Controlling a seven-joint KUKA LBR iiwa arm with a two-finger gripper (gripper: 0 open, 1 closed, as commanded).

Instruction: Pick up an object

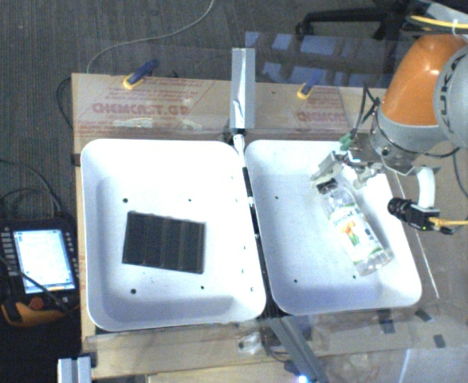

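A clear plastic bottle with a white label marked in orange and green lies on its side in the right bin, slanting from near the bin's middle toward its front right corner. The gripper sits at the bottle's upper end by the bin's back right corner, but whether it is wide or narrow cannot be told. A dark ribbed rectangular pad lies flat in the left bin.
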